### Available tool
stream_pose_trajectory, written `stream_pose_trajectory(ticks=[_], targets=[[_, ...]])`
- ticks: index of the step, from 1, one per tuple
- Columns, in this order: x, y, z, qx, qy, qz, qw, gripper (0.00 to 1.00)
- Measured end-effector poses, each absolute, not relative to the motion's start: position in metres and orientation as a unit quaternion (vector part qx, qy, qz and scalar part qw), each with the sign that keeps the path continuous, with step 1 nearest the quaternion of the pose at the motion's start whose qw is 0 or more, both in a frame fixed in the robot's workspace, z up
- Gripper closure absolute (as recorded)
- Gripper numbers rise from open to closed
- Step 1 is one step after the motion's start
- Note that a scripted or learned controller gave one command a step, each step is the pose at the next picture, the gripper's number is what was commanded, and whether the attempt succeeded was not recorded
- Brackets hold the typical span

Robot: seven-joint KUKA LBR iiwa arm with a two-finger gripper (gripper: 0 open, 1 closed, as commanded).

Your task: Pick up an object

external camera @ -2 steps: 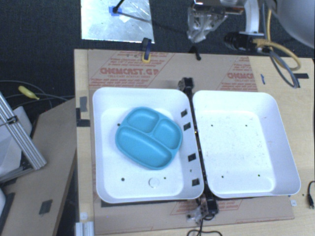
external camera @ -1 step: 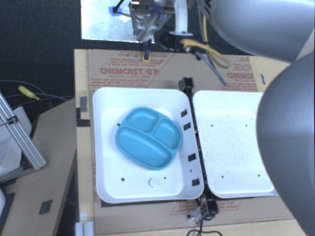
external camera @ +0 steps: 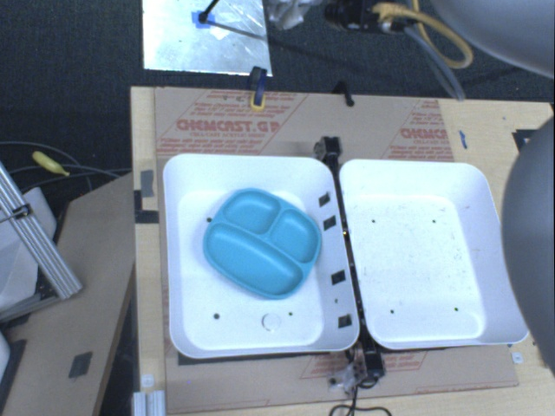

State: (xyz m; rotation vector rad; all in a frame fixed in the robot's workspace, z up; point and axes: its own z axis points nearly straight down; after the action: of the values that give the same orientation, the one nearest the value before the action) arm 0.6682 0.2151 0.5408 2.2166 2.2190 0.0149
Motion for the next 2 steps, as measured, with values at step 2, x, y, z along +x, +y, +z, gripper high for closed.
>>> stream_pose_trajectory(ticks=[2], targets=[[0.622, 0.195, 0.377, 0.705, 0.709, -0.0001, -0.001, 1.0]])
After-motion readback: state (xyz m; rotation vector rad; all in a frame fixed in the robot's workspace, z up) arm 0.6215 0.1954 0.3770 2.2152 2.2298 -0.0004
